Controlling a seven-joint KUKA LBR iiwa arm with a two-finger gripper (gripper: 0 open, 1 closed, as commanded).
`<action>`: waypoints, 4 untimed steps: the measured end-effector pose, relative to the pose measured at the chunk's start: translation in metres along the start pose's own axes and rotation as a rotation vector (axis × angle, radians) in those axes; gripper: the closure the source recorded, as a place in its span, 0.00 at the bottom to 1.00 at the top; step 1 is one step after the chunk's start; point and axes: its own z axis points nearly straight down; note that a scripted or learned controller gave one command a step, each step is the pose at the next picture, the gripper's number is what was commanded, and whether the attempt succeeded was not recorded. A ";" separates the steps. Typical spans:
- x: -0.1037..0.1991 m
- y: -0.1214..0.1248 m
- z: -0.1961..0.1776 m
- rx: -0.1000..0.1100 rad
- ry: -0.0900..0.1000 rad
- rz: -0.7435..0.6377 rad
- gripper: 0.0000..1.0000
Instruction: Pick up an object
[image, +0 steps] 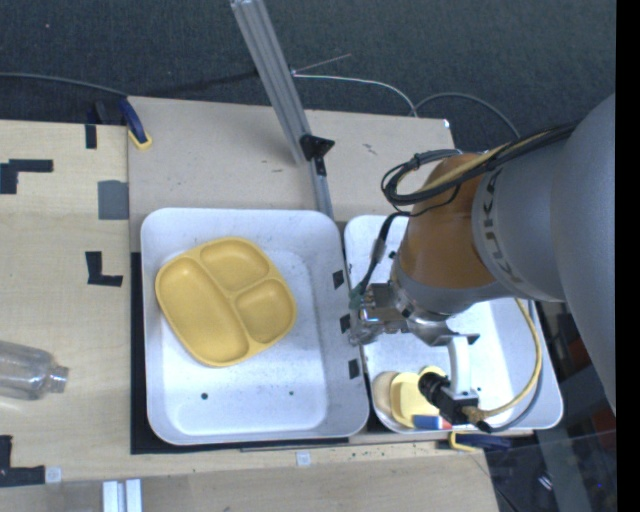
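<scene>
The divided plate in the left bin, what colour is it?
Plain yellow, no pattern; the divided plate shows clearly in the camera view.

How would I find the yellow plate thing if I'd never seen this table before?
Look at the two white bins side by side and pick the left bin, away from the grey robot arm. Lying flat in its upper half is the yellow divided plate. It has three sunken sections, and it is the only big thing in that bin.
</scene>
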 end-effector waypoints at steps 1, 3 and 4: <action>0.000 0.003 -0.004 -0.009 0.001 -0.001 0.00; -0.046 0.012 -0.079 -0.003 -0.001 0.002 0.00; -0.062 -0.002 -0.038 -0.006 0.000 0.002 0.00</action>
